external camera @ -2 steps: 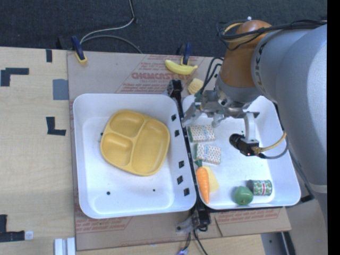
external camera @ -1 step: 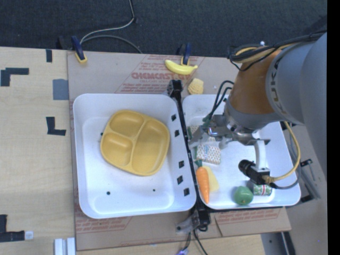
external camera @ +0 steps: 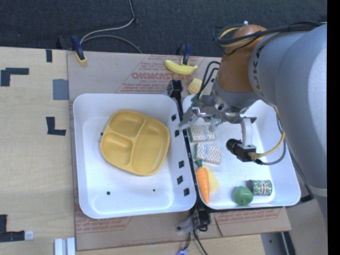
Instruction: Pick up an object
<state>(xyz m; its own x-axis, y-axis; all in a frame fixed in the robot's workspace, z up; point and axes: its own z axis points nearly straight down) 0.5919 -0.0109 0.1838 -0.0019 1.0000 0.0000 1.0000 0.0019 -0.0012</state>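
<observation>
Yellow plastic fills the left bin (external camera: 90, 195) — a divided plate (external camera: 135, 141) lying flat. The right bin (external camera: 289, 187) holds the pickable items: two patterned packets (external camera: 204, 142) near its left wall, a carrot (external camera: 203, 184) below them, a green ball (external camera: 242, 195) and a small can (external camera: 261, 187) at the lower edge. The grey arm (external camera: 297, 89) reaches in from the right, its tool (external camera: 204, 117) low, just above the upper packet. Whether the tool is open or closed — cannot tell. Likely the approach step; next it needs to settle onto the packet and grip.
</observation>
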